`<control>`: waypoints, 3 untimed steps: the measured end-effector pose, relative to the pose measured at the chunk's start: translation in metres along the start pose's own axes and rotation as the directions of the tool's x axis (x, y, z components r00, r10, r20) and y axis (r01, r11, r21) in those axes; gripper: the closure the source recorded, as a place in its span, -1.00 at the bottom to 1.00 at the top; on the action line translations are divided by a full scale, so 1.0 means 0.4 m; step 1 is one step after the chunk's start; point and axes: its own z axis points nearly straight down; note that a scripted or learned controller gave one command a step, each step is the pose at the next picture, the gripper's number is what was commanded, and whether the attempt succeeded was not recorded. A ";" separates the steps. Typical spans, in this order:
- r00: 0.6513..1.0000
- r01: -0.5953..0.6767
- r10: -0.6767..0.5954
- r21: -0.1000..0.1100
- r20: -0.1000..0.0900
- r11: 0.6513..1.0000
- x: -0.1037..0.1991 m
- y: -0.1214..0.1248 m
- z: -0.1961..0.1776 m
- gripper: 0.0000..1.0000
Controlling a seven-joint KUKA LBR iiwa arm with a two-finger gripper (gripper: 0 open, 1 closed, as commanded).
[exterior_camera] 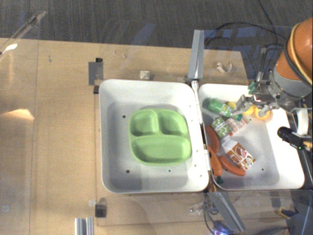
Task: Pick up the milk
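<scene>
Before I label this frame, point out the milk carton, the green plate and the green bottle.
milk carton (239, 155): camera view, printed top face.
green plate (160, 135): camera view, divider ridge.
green bottle (214, 105): camera view, body.

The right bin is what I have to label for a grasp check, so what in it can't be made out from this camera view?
- Gripper: too small and cluttered to tell finger state or any contact.
- Milk: carton print too small to read.
- Green bottle: one end hidden by the gripper.
- Arm: cut off by the right edge.
- Right bin: far corner covered by the arm.

Divided tray (159, 136) in left bin (112, 175); milk (238, 155) in right bin (288, 180), bottle (218, 105) behind it.
</scene>
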 end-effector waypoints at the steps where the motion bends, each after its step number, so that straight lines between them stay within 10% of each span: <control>1: 1.000 -0.029 0.029 -0.009 0.001 1.000 0.013 -0.191 0.333 -1.00; 2: 1.000 -0.026 0.026 -0.016 0.003 1.000 0.013 -0.183 0.304 1.00; 3: 0.999 0.037 -0.037 -0.004 0.000 0.999 0.119 -0.071 0.044 1.00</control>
